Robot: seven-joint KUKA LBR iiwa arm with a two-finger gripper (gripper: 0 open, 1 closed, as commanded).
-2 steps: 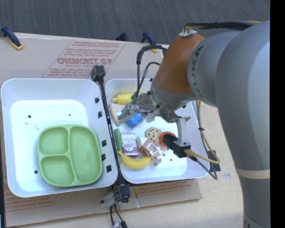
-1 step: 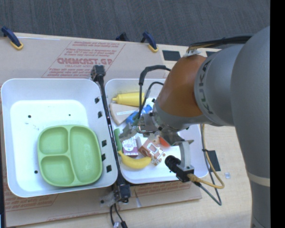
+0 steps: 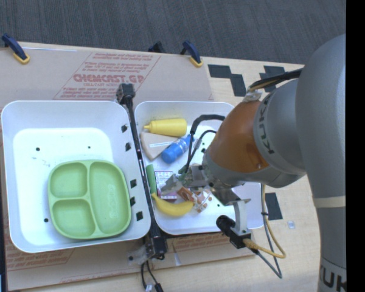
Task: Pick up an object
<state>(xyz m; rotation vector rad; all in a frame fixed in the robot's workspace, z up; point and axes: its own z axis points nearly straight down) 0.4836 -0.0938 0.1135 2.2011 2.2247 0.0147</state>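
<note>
The right bin (image 3: 188,224) holds a yellow mustard bottle (image 3: 166,127) at its far side and a blue bottle (image 3: 176,150) lying just in front of it. A banana (image 3: 171,207) lies near the front left corner, with crinkled snack packets (image 3: 181,190) heaped above it. A green stick-like item (image 3: 151,179) lies along the bin's left wall. My gripper (image 3: 194,180) is down in this bin over the packets, under the orange wrist band, which covers most of it.
A light green divided plate (image 3: 89,199) rests in the left bin (image 3: 15,163). A flat cardboard sheet (image 3: 109,75) lies behind the bins, clamped at its corners. My bulky grey arm covers the right bin's right half, with cables trailing at the front.
</note>
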